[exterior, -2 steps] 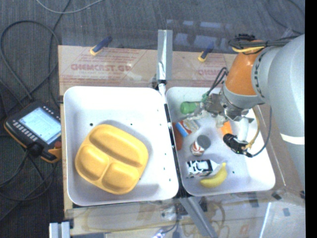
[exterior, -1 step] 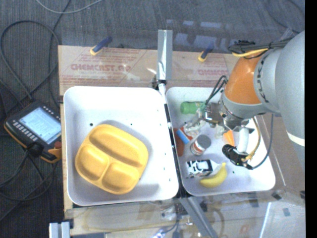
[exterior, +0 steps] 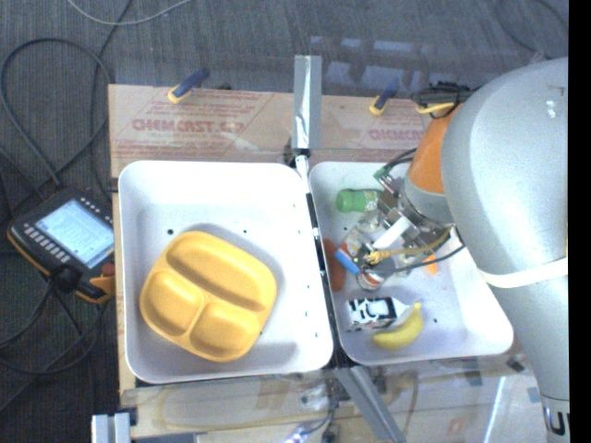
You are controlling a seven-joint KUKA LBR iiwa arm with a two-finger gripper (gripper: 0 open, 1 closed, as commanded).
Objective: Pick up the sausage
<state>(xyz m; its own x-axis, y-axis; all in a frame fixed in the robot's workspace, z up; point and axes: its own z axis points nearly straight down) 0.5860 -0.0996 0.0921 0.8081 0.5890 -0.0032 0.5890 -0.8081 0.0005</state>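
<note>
Gripper (exterior: 365, 255) lowered into the right bin (exterior: 480, 326).
Finger state cannot be told; a reddish item, possibly the sausage (exterior: 331, 248), lies beside it.

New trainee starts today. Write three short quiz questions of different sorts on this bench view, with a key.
1. True or false: the yellow divided tray lies in the right bin.
2. Which item lies nearest the front edge of the right bin?
A. green object
B. banana
C. reddish sausage-like item
3. Fill in: the gripper is above the ____ bin.

Key:
1. False; it lies in the left bin.
2. B; the banana sits beside a black and white item.
3. Right; it hangs just right of the reddish sausage-like item by the bin's left wall.
</note>
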